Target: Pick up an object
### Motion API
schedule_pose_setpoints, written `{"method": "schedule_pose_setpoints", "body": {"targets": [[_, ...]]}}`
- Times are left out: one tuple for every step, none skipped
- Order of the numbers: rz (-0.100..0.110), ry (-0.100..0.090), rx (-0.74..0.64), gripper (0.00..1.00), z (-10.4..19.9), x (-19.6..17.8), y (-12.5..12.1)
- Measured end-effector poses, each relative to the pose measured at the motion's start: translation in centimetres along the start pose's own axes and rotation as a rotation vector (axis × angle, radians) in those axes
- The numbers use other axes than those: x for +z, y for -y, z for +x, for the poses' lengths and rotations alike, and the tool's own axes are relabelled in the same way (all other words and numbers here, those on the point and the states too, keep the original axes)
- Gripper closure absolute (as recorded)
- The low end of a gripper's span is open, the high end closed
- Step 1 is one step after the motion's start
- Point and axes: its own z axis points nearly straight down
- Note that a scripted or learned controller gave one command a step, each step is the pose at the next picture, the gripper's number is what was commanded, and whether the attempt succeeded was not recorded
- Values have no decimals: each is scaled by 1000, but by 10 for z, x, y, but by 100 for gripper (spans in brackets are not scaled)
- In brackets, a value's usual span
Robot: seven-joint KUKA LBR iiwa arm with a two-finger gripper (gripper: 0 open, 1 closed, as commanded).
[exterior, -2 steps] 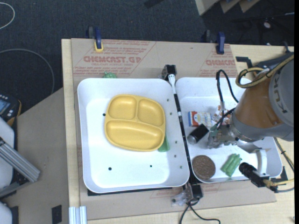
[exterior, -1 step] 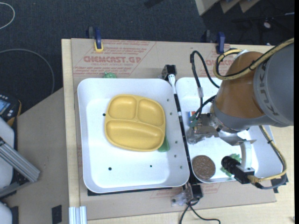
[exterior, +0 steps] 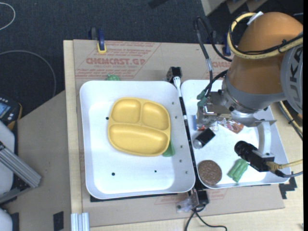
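My arm in from right, metal two-finger gripper [exterior: 208, 121] low over upper left of right white bin [exterior: 269, 177]. Fingers look apart, nothing between them as far as I see.

Closest candidate: small black block [exterior: 205, 137] just below gripper, red crinkly wrapper [exterior: 233, 126] beside it. Guessing program lined up on that clutter.

Brown round disc [exterior: 210, 172] and green chunk [exterior: 237, 170] sit near front wall. Yellow three-compartment plastic tray [exterior: 139, 126] parked alone in left white bin [exterior: 96, 143], well apart.

Bulky grey arm [exterior: 250, 93] with rounded orange band [exterior: 267, 35], black lettering on its grey casing at right, yellow and black cables looped over the top, metallic gripper [exterior: 210, 113] with small green and red details
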Motion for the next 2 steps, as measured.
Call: {"method": "schedule_pose_setpoints", "body": {"targets": [[4,3,6,100,-16,-65,0],[14,3,6,100,1,-60,1]]}}
